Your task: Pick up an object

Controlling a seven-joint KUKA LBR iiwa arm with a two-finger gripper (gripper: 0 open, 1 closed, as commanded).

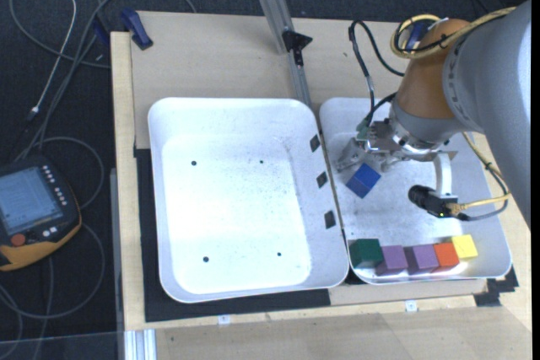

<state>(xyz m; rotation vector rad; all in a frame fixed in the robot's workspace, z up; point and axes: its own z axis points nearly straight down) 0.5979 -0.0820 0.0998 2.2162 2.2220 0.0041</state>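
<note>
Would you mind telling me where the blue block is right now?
The blue block is in the right-hand bin, near its left wall, just under the hand and above the row of coloured blocks along the bin's front edge.

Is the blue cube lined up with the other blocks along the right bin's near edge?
No. The blue cube sits apart, under the gripper, while the row of blocks lies farther down.
</note>
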